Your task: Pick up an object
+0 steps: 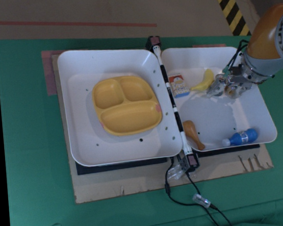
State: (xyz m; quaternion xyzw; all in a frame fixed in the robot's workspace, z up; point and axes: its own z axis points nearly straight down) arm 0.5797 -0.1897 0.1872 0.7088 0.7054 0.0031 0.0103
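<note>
The banana (203,81) lies just left of the end effector (221,87), long axis slanting up toward it; whether that is open I cannot tell

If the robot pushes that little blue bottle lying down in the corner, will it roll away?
Probably. The blue bottle lies on its side on the smooth floor of the right bin, and its round body would likely roll if nudged sideways. It rests close to the bin's wall, which should stop it soon. It looks like a small plastic toy, so likely light and stiff.
</note>
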